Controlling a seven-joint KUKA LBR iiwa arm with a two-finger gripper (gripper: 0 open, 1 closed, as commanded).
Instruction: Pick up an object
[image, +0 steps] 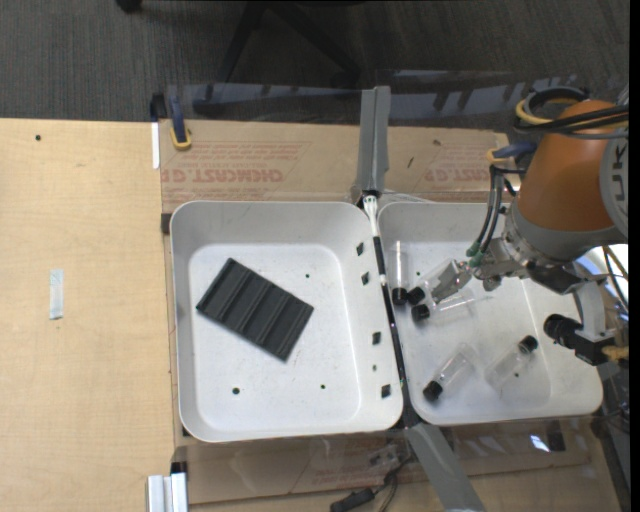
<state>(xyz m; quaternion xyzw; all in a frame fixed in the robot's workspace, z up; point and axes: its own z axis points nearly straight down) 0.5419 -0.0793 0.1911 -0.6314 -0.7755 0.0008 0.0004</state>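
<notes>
- Objects to pick, none lifted yet: dark ribbed rectangular plastic panel (255, 308) lies flat and at a slant in the left white bin (190, 300); small clear plastic vials with black caps sit in the right white bin (560, 405).
- Left bin: panel sits left of centre, apart from every wall, open floor on all sides. Easy approach from above.
- Divider: the two bins' rims meet under a grey upright post (374, 140); one vial (396, 275) stands just beside that rim, so tight there.
- Right bin: one vial (448, 372) lies low centre, another (512, 362) to its right, both apart from the walls.
- Gripper (462, 277) is low over the upper middle of the right bin, at a clear vial (438, 288); can't tell if the fingers are spread or closed, no grasp visible.
- Judgement: pick not done; grasp and lift still to come.
</notes>
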